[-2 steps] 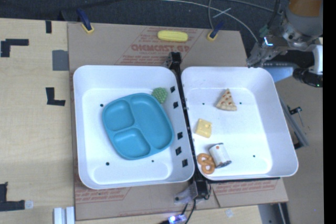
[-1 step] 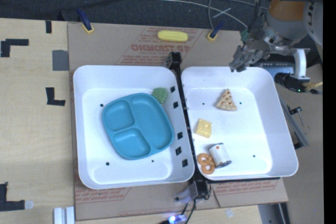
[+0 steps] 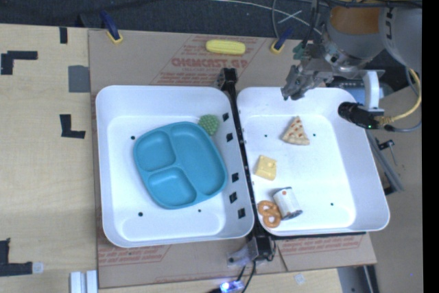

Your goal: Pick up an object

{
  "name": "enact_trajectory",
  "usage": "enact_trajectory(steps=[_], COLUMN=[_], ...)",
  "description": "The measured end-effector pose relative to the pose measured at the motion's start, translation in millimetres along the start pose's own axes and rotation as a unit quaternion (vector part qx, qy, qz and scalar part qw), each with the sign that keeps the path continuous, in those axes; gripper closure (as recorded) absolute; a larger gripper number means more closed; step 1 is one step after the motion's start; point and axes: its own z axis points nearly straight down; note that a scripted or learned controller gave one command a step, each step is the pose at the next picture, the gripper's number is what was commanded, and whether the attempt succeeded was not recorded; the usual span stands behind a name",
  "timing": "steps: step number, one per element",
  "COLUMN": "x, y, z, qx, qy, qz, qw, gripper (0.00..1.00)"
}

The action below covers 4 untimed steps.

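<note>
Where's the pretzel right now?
The pretzel lies in the right bin, near its front-left corner. It sits next to the small can, in front of the cheese cube.

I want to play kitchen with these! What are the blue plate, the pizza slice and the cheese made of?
Blue plate: probably plastic; smooth, one even colour, with moulded compartments and a soft sheen.
Pizza slice: looks like a toy, likely plastic or rubber; flat painted-looking colours, though it is too small to be sure.
Cheese: likely plastic or foam; a plain yellow block with a matte look.
</note>
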Motion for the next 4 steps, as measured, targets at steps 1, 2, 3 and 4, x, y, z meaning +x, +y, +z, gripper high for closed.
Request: enact_trajectory(steps=[1,2,3,4], x=[44.5,93.0,137.6,179.6], y=[-21.1,-36.2,-50.4,-66.1], z=[18.0,35.9,32.1,45.1], qx=[0.001,0.001,0.001,0.001], qy=[0.000,0.000,0.000,0.000], qz=[0.000,0.000,0.000,0.000], qw=[1.0000,1.0000,1.0000,1.0000], gripper=[1.00,1.00,1.00,1.00])
